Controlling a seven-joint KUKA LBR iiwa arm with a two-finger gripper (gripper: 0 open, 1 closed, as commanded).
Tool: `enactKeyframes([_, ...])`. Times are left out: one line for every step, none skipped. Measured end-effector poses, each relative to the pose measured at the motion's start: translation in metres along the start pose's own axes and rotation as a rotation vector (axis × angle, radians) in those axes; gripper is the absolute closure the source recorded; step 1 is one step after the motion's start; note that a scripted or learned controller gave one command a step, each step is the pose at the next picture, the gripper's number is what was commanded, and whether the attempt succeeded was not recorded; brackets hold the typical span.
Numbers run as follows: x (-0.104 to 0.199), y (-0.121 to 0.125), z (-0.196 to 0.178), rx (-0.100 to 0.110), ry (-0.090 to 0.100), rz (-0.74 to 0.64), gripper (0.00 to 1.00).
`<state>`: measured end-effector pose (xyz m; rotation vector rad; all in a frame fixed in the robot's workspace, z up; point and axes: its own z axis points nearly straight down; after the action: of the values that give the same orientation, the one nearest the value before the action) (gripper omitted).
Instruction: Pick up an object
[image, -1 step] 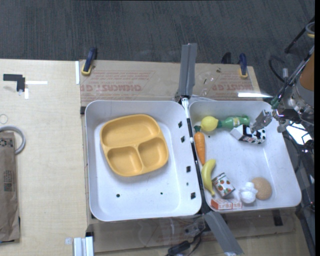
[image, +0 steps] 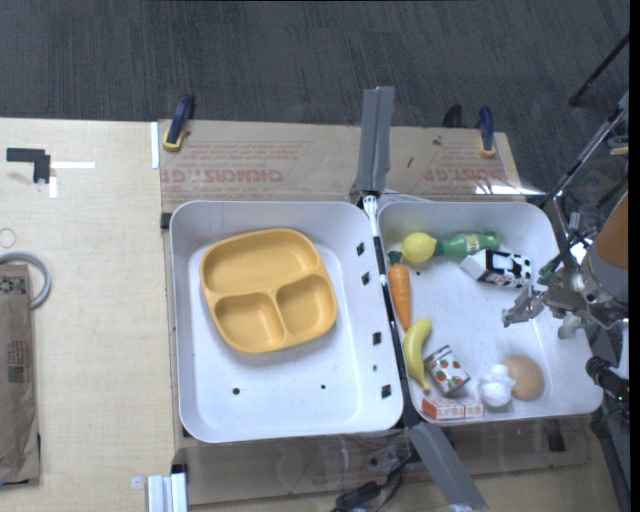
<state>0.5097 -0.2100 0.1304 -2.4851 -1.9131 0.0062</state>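
My gripper (image: 538, 322) hangs over the right side of the right bin (image: 470, 320), its fingers spread open with nothing between them. Just below it lie a brown rounded object (image: 523, 378) and a white lumpy one (image: 495, 388). A black-and-white pack (image: 505, 266) lies up and to the left of the gripper. Further left are a lemon (image: 418, 247), a green bottle (image: 468, 243), a carrot (image: 400, 293), a banana (image: 418, 350) and a small printed carton (image: 447, 370).
The left bin (image: 200, 380) holds a yellow divided plate (image: 268, 290). A flat red-and-white box (image: 450, 408) rests at the right bin's front wall. Bare white floor shows in the middle of the right bin, left of the gripper.
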Motion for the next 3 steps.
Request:
enactKeyframes([-0.001,0.000,-0.006,0.004,0.000,0.002,1.00])
enactKeyframes([0.012,0.065,-0.126,-0.002,-0.003,0.083,1.00])
enactKeyframes([0.034,0.104,-0.199,-0.005,-0.004,-0.420,1.00])
